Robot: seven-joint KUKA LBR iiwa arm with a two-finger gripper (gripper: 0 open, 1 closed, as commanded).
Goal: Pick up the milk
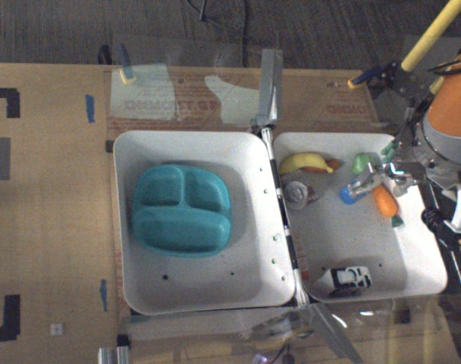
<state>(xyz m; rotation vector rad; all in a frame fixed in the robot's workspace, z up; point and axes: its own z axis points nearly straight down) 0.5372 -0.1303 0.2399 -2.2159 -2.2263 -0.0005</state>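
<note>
You saw one milk carton (pixel 350 277), small, black and white, lying flat near the front edge of the right bin (pixel 424 279), with one banana (pixel 306 161), one carrot (pixel 385 202), one teal plate (pixel 182 209), and the gripper (pixel 382 174) well apart, jaw state unreadable.
</note>
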